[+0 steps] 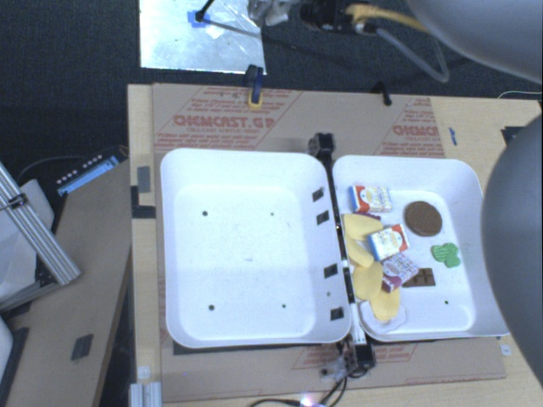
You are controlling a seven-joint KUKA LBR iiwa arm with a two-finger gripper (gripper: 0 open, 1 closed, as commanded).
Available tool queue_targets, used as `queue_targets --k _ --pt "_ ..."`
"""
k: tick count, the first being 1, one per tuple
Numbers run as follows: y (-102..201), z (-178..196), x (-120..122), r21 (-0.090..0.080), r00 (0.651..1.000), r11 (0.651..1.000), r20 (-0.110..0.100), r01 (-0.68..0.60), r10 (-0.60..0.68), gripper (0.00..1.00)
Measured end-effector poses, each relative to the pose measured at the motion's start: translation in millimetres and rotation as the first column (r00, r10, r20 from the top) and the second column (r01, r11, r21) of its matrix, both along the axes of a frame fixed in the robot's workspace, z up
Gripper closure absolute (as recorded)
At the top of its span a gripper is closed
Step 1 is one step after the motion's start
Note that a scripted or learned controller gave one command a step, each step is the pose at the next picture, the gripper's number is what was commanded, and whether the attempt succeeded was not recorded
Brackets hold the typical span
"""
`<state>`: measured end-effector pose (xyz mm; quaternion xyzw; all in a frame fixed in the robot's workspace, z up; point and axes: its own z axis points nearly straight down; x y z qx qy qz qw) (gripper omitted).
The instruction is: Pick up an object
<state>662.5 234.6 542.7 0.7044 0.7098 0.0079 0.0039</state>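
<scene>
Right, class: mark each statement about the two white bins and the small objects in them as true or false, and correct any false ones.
1. All the small objects lie in the right bin. True.
2. The brown round disc sits in the left bin. False: it lies in the right bin, towards its far side.
3. A green object lies near the disc, on its near side. True.
4. The yellow pieces lie against the right bin's right wall. False: they lie along its left side, by the divide between the bins.
5. Two small red, white and blue packets, the far packet and the near packet, lie in the right bin. True.
</scene>
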Motion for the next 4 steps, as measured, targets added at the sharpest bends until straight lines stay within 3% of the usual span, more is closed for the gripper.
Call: queue_targets --k 1,2,3,4 --pt "0.3 -41.1 -88.0 -0.005 1.000 1.000 -0.022 0.000 0.000 1.00" --pt "0.1 -5.0 -138.2 -0.002 1.000 1.000 -0.014 0.000 0.000 1.00" --pt "-4.7 -43.5 -177.8 -0.006 1.000 1.000 -0.020 0.002 -0.002 1.00" --pt "-84.3 -45.5 -175.5 -0.006 1.000 1.000 -0.016 0.014 -0.014 1.00"
